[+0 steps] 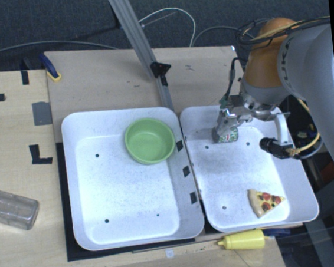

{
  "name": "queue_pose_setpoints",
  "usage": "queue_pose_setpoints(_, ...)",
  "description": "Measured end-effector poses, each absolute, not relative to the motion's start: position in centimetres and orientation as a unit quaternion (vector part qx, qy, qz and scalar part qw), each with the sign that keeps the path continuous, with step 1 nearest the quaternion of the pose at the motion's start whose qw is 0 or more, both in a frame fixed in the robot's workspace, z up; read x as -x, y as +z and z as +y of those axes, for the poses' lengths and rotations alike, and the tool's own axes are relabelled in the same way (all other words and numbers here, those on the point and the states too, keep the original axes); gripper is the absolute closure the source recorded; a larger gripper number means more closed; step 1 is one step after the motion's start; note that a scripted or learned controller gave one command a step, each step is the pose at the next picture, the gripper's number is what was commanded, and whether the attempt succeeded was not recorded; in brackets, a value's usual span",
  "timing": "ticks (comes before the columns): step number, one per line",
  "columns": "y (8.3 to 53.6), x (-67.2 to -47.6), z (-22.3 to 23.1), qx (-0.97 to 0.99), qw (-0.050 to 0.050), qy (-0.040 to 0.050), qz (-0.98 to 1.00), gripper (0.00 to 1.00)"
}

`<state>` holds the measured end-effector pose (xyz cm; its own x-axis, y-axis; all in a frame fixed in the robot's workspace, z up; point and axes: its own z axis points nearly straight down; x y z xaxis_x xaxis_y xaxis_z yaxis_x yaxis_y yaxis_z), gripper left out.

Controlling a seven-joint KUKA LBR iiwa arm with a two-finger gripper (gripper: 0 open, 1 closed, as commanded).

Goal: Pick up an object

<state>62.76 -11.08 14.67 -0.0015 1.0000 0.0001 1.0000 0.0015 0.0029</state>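
Pizza slice (265, 201) lies in the right bin (293, 205), well below the hand (225, 131) and apart from it. Whether the hand is clenched or released cannot be told; something small and greenish sits right at it. Green bowl (149, 140) rests in the left bin (89, 185), to the hand's left.

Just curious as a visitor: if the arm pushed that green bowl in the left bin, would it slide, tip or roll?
The green bowl sits upright on a broad base, so it would probably slide rather than tip. It looks like thin plastic, likely light. Its smooth round rim may slip from two fingers.
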Motion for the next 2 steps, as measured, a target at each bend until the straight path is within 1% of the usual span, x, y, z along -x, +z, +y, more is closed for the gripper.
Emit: queue_pose_setpoints(2, 23.2, -62.8, -11.0, -0.707, 0.002, 0.0011, 0.708, 1.00)
